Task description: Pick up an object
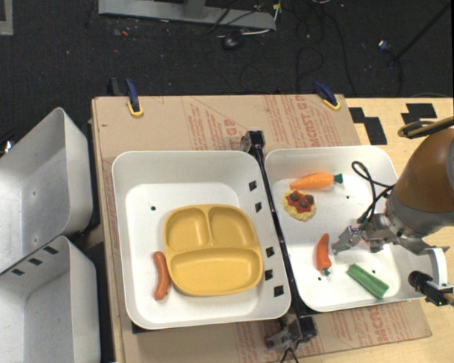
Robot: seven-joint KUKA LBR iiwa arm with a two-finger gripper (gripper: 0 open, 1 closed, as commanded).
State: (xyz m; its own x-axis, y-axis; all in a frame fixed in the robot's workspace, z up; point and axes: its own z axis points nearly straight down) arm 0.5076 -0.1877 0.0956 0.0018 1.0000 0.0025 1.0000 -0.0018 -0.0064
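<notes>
In the right bin [375, 164] lie an orange carrot [313, 181], a small round pizza toy [301, 204], a red-orange chili pepper [322, 253] and a green block [366, 279]. My gripper [348, 240] hangs low over the bin's right half, just right of the chili pepper and above the green block. Nothing shows between its fingers. The arm's orange band [433, 179] rises behind it at the right.
The left bin [138, 180] holds a yellow divided plate [212, 249] and a red sausage [161, 275] beside it. A black divider [273, 227] separates the bins. Black cable [370, 181] loops over the right bin. Grey trays [34, 184] stand at far left.
</notes>
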